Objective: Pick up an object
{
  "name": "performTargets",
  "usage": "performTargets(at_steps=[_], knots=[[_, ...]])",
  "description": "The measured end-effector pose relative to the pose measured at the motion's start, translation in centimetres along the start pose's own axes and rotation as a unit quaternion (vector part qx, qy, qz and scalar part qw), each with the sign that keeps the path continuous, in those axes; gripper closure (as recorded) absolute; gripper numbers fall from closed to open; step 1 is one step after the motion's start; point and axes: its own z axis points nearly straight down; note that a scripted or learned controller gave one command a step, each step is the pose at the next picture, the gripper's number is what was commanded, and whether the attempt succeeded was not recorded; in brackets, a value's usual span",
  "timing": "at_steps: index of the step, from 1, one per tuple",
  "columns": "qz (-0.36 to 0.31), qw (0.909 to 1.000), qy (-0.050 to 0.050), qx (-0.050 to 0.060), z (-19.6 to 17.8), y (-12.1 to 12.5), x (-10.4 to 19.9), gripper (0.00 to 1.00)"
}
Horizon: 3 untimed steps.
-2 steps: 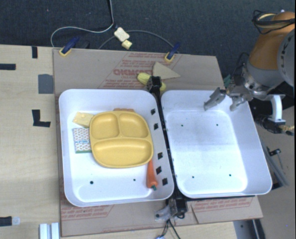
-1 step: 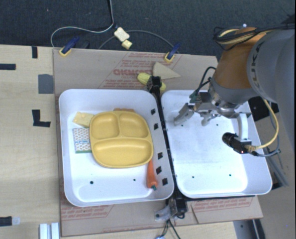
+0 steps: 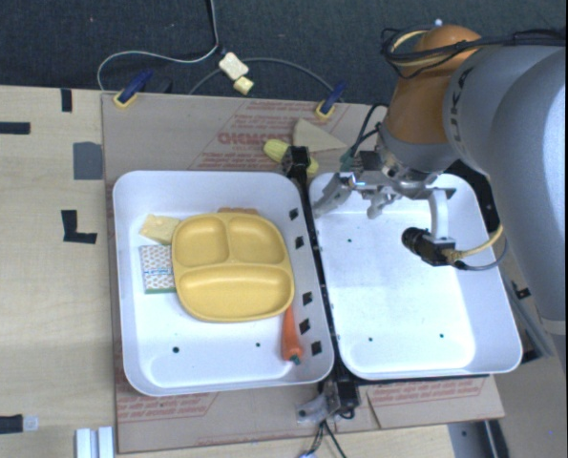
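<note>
The end effector (image 3: pixel 358 191) hangs over the far left corner of the right bin (image 3: pixel 474 351), just beside the divider; whether its fingers are open or shut cannot be told. In the left bin (image 3: pixel 131 351), a yellow sectioned plate (image 3: pixel 232 265) fills the middle, with a patterned sponge (image 3: pixel 156 268) touching its left edge and an orange carrot (image 3: pixel 290 334) near its right corner.

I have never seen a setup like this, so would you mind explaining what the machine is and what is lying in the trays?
The picture comes from one fixed camera above the bench, looking down at a slant. The big grey and orange shape is a robot arm reaching in from the right; its gripper hangs over the right bin's far edge. The left bin holds a yellow divided plate, an orange carrot, and a pale wedge and a small patterned packet beside the plate. I see nothing between the gripper's fingers.
</note>
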Motion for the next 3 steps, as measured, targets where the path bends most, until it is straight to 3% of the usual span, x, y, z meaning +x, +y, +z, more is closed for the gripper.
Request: performTargets(at_steps=[1, 2, 3], knots=[[0.003, 1.0000, -0.001, -0.001, 2.5, 4.6, -6.9, 0.00], [0.003, 1.0000, 0.001, 0.007, 7.6, -5.1, -5.4, 0.00], [0.006, 1.0000, -0.003, 0.000, 6.4, -3.3, -17.0, 0.00]])
